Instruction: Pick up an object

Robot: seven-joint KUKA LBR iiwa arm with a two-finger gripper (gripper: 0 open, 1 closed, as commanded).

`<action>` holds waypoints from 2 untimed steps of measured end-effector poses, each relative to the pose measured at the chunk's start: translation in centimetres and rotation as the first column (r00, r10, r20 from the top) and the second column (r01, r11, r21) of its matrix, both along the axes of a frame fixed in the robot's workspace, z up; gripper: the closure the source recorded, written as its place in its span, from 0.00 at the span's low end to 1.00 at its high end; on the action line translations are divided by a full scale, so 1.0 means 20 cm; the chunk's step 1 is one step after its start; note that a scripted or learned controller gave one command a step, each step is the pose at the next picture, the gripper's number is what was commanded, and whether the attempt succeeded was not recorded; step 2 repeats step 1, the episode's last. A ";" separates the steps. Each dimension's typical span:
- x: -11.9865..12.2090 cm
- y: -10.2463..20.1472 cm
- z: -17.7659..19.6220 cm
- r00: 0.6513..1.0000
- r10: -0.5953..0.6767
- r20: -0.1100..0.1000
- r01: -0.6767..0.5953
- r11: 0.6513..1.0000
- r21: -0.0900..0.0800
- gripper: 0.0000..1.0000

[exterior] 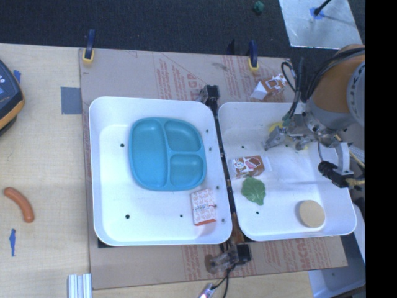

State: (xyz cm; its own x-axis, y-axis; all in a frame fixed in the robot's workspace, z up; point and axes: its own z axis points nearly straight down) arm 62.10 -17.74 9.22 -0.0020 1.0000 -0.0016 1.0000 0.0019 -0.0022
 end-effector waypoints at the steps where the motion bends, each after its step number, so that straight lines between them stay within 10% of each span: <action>1: 0.17 0.04 0.00 1.000 -0.001 -0.009 0.001 1.000 0.004 0.00; 2: 0.17 0.04 0.00 1.000 -0.001 -0.009 0.001 1.000 0.004 0.00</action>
